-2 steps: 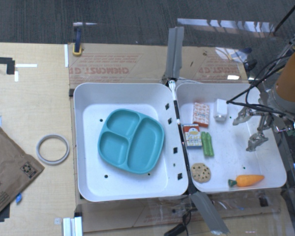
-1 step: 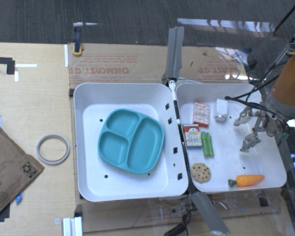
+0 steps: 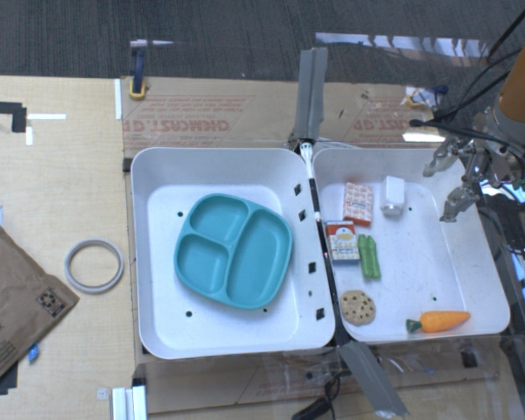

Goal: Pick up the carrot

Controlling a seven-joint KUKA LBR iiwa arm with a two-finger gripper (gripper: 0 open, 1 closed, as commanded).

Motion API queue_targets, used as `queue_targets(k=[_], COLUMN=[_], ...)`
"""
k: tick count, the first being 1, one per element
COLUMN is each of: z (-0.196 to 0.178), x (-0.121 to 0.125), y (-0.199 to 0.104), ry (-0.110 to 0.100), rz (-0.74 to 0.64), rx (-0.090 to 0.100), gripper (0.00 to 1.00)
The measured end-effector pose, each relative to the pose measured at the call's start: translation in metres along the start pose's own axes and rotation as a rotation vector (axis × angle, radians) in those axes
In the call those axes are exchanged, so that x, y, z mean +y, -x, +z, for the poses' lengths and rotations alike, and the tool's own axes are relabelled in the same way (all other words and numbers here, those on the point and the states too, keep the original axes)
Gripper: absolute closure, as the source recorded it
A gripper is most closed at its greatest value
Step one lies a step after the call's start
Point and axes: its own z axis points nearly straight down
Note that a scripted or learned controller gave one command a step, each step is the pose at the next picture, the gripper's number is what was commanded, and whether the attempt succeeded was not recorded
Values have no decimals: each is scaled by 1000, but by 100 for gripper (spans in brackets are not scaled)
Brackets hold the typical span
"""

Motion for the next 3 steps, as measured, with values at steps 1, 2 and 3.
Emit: queue_targets(k=[1,2,3], z=[38,0,-52], x=[2,8,5], y=[-27,-101,-92], ry=[2,5,4], rz=[-59,-479,-760], rx=[4,5,2], gripper=[0,0,0])
